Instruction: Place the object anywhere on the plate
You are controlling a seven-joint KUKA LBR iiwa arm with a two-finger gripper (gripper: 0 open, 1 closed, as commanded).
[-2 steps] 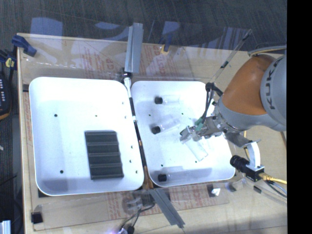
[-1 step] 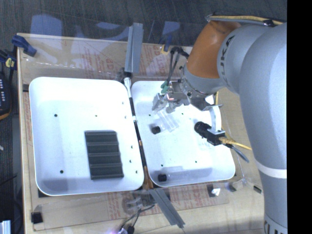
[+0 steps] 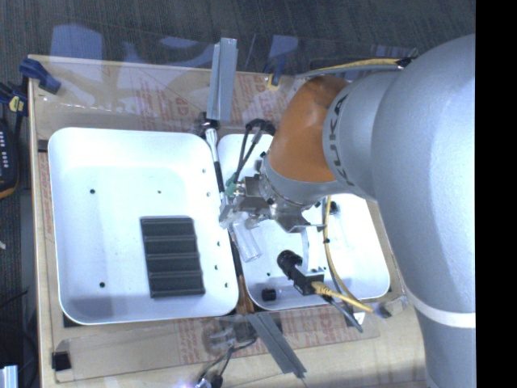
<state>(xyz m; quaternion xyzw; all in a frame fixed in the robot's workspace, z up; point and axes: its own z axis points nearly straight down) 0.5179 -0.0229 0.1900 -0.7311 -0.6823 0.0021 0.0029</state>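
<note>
Two shallow white bins sit side by side on my feed, the left-hand bin [image 3: 81,160] broad and the right-hand bin [image 3: 367,265] largely covered by the grey arm with its orange band [image 3: 380,128], which reaches in from the view's right. A dark grey ribbed rectangular plate [image 3: 172,257] lies flat on the floor of the left-hand bin, towards its near right part, its ridges running across it. The two-finger gripper [image 3: 245,239] hangs over the seam where the two bins meet, just beside the plate's right edge but on the other side of the bin wall. From this angle I cannot tell whether it is wide or narrow, nor whether anything sits in it. A small black chunky piece [image 3: 268,295] rests on the floor of the right-hand bin near its near left corner, below the gripper in the view and apart from it, with both bin walls between it and the plate.
</note>
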